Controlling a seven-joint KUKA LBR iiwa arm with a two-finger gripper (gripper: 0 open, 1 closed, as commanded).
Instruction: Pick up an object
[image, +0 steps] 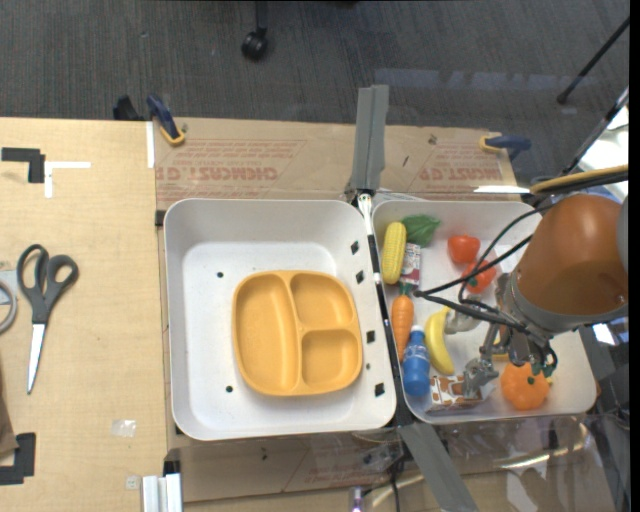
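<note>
The right bin (560, 205) holds several toy foods: a corn cob (393, 250), a green leafy piece (422, 228), a red tomato (463, 248), a carrot (401, 318), a banana (438, 340), a blue bottle (415, 366), an orange fruit (525, 386) and a printed packet (455, 392). My gripper (487, 364) hangs low in the bin's front part, between the banana and the orange fruit, just above the packet's right end. The arm's orange band (575, 255) covers the bin's right side. Nothing is visibly held.
The left bin (190, 300) holds a yellow three-compartment plate (297, 331). Scissors (40, 292) lie on the bench at far left. Blue clamps (165, 118) sit at the back, and a grey bar (370, 140) stands between the bins. Cables (470, 290) trail from the wrist.
</note>
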